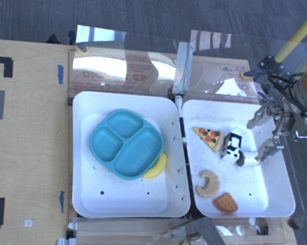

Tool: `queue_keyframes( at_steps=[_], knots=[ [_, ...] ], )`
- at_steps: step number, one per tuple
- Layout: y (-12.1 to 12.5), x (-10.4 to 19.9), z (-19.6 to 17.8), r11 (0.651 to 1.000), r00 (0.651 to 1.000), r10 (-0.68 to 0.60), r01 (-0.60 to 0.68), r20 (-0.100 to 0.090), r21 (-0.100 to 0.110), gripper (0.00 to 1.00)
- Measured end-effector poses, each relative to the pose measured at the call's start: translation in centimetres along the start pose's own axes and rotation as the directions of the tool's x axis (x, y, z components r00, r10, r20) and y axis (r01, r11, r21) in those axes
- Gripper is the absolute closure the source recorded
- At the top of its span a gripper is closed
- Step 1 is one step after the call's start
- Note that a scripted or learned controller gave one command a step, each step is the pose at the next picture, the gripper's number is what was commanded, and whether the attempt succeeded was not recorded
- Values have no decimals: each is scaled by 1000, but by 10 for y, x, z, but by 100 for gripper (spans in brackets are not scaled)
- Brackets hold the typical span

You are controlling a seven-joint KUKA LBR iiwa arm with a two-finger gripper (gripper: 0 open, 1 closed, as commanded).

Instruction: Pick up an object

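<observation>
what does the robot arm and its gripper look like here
The arm comes in at the right edge: greyish body with a hint of orange on it and a bundle of dark cables looped around the wrist. The gripper is bare grey metal, with two thin fingers on a skeletal frame. A blue fitting sits by the cables near the top, with a yellow rod slanting up behind.

glossy blue plastic plate, wood bench

No text can be read: the clear panel behind the bins, far to the left of the gripper, carries reddish printing (too blurred to make out any letters).
</observation>
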State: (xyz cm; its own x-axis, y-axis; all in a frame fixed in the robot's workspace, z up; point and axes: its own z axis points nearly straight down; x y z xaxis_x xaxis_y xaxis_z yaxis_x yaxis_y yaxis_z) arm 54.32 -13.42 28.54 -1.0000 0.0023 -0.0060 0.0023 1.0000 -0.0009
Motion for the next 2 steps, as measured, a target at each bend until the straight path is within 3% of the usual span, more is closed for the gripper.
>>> queue_keyframes(
  at_steps=[1, 2],
  knots=[
    [-16, -52, 182, 1000, 999, 31, -31, 16, 3, 0],
    [-15, -58, 167, 1000, 999, 29, -29, 33, 6, 100]
  ],
)
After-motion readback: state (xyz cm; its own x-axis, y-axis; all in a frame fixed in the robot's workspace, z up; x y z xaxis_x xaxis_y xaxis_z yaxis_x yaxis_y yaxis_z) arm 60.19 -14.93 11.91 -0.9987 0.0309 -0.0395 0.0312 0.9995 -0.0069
